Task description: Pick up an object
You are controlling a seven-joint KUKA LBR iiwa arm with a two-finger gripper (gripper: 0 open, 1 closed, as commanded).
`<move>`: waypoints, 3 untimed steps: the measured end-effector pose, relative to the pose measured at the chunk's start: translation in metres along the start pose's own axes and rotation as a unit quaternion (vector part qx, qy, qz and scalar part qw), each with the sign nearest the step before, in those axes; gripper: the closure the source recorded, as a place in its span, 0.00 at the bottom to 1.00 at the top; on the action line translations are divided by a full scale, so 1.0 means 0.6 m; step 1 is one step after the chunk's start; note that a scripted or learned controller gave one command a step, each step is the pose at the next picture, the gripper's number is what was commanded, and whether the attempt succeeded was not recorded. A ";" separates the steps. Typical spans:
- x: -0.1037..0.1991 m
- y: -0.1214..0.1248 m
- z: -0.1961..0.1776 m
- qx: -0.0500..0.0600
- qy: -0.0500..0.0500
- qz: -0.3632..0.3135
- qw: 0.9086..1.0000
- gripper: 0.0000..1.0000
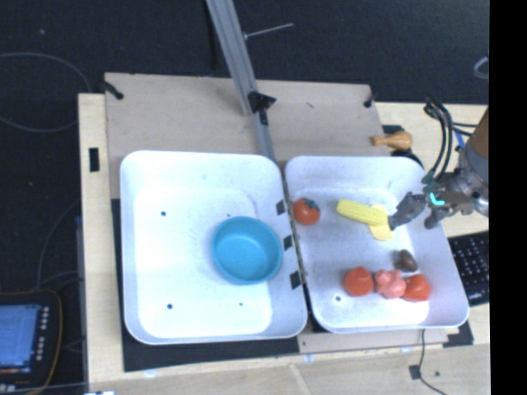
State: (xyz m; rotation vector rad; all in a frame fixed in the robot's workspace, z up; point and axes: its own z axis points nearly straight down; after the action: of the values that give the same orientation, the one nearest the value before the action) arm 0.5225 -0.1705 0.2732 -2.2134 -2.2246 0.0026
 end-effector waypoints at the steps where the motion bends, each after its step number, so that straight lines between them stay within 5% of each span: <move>1: 0.000 0.001 -0.004 -0.003 0.000 0.000 1.000 0.00; 3: -0.025 -0.003 0.166 0.001 -0.002 0.002 1.000 0.00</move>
State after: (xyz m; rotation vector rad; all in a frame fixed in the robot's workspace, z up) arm 0.5206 -0.1854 0.1739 -2.2196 -2.2201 0.0084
